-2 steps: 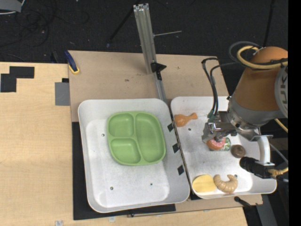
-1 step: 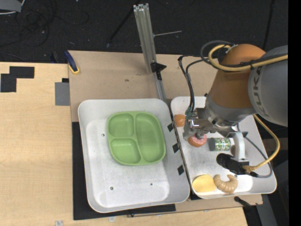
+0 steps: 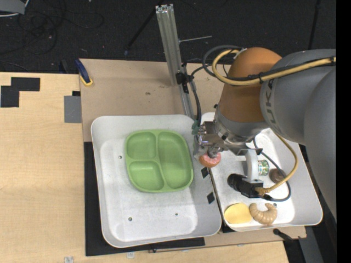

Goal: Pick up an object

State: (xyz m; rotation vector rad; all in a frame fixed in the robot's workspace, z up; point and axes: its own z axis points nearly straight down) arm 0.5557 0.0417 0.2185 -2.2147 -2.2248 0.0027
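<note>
Gripper point(image 3: 209, 149) clamped on pink doughnut point(image 3: 209, 159); above seam between 2 bins.

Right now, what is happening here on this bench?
A grey and orange robot arm reaches in from the right and hangs low over the divide between two white bins. Its hand is just above a small pink object. The left bin holds a green divided plate. The right bin holds several small items.
</note>
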